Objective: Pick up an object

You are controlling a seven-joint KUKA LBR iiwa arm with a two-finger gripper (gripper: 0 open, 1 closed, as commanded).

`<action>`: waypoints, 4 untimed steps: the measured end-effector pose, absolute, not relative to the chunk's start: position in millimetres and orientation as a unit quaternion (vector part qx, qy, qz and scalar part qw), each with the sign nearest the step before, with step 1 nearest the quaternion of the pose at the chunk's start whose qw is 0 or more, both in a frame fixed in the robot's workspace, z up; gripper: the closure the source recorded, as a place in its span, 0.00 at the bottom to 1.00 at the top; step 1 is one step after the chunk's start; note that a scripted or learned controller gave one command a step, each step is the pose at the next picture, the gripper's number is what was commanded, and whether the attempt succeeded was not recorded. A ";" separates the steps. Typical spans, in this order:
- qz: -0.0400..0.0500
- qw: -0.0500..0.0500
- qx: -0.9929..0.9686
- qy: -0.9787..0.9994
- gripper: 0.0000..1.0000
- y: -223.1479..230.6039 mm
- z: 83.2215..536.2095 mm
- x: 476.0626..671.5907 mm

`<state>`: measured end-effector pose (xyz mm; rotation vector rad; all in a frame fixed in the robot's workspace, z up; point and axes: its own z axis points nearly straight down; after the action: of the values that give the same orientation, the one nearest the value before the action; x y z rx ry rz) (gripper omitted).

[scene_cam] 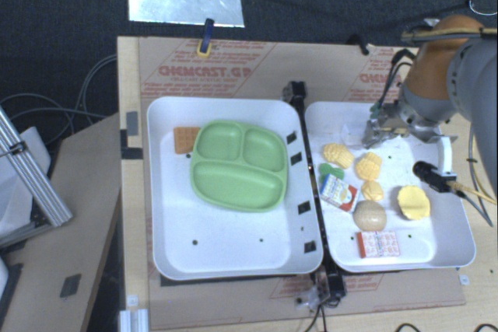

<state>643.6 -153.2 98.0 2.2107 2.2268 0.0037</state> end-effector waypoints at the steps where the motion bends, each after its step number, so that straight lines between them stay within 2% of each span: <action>1: 0.002 0.003 0.707 0.707 1.00 -155.4 152.6 635.4; 2: 0.002 0.004 0.705 0.709 1.00 -155.3 212.5 646.4; 3: 0.001 0.002 0.705 0.709 1.00 -155.3 225.8 647.6; 4: 0.001 0.000 0.704 0.710 1.00 -104.5 228.0 638.0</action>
<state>638.0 -104.5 228.0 2.2110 2.2319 0.0043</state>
